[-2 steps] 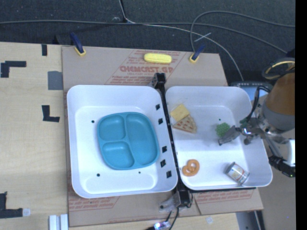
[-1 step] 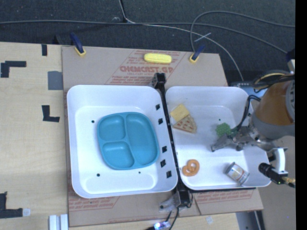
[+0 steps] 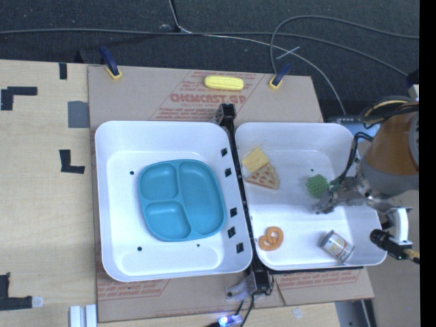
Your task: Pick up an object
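Pale wood and a brown cardboard sheet [image 3: 197, 97] make up the surface, which carries two shallow white bins side by side. Largest is the left bin [image 3: 109, 182], holding a blue divided plate [image 3: 182, 199] at its middle. Next, the right bin [image 3: 300, 131] holds several small things: a waffle-like wedge [image 3: 263, 176] with a yellow block [image 3: 255, 159] touching its far edge near the left wall, a green broccoli piece [image 3: 317, 184] toward the right, an orange pretzel shape [image 3: 271, 238] near the front, and a small metal can [image 3: 336, 245] lying tilted at the near right corner. From the right, the grey arm [image 3: 392, 159] reaches in, and its gripper [image 3: 328, 201] sits just beside the broccoli; whether it is spread or pinching cannot be told. A yellow corn cob [image 3: 223, 83] lies on the cardboard beyond the bins.
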### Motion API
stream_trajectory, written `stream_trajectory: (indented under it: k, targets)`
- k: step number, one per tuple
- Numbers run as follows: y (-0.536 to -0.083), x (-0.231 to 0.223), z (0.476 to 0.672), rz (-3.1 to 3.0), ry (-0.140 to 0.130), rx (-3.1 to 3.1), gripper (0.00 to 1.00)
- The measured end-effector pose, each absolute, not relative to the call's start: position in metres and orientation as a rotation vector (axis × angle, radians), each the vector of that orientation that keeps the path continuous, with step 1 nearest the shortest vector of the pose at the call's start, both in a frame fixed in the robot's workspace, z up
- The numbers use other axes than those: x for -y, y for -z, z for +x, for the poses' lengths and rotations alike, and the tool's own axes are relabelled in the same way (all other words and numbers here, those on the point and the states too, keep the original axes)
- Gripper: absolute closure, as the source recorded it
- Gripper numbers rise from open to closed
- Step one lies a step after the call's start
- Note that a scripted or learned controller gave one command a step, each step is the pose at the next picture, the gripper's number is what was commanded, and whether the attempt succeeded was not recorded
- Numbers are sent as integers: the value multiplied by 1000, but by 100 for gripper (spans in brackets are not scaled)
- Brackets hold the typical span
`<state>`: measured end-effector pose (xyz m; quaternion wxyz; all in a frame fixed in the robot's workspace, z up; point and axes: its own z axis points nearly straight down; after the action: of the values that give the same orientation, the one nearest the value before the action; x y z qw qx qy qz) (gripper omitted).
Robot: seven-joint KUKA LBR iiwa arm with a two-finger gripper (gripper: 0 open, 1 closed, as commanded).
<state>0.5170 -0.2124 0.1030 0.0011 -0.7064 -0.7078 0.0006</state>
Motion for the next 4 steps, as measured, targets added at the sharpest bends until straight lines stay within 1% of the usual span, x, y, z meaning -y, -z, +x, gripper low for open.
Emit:
stream_trajectory:
  k: [1, 2, 3, 4]
  targets:
    - [-165, 209, 517, -2223, 3, 2227, 100]
    - [-219, 209, 519, -2223, 3, 2227, 100]
    - [-240, 209, 519, -2221, 1, 2225, 100]
    - [-227, 160, 533, -2214, 0, 2227, 100]
